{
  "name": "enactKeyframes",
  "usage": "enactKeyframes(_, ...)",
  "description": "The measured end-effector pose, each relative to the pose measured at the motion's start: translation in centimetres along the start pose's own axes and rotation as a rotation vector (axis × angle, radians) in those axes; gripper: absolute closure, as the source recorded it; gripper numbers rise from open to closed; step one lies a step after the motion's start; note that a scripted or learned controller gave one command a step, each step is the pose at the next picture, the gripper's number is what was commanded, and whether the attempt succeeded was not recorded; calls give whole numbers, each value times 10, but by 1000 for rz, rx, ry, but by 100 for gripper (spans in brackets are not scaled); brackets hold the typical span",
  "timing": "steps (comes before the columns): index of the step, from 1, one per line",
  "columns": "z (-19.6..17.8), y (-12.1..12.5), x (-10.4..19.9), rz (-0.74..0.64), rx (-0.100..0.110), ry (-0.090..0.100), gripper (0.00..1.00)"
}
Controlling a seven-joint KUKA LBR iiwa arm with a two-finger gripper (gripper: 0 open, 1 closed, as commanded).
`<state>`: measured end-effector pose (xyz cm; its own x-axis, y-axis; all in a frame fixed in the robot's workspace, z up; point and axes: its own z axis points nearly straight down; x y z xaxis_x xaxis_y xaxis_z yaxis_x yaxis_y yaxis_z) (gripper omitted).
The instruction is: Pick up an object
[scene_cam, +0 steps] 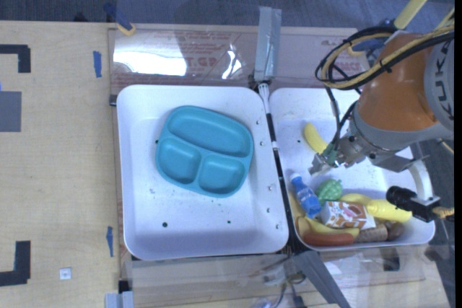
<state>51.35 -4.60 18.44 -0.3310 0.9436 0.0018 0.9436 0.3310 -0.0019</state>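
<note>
The right bin (289,108) holds a pile of small toys along its near side: a yellow banana (313,137) lying alone further back, a blue bottle (305,198), a green bumpy piece (330,190), a red-and-white carton (345,214), a yellow piece (382,208), a brown one (382,231) and a red one (325,237). My gripper (326,159) hangs low over the bin, just right of the banana and above the green piece. Nothing shows between its tips.
The left bin (137,177) carries a blue three-compartment plate (204,149). A metal post (266,47) stands behind the seam between the bins. Yellow and black cables (346,58) loop off the arm. Wooden bench top lies to the left.
</note>
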Motion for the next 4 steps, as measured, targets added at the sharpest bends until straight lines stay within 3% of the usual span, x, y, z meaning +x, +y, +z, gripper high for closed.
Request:
enactKeyframes(1, 0, 16, 58, 48, 0, 1, 100)
enactKeyframes(2, 0, 15, 56, 50, 0, 0, 0)
enactKeyframes(3, -71, 62, 74, 132, -9, -2, 0)
enactKeyframes(4, -118, -9, -41, 87, -7, -8, 0)
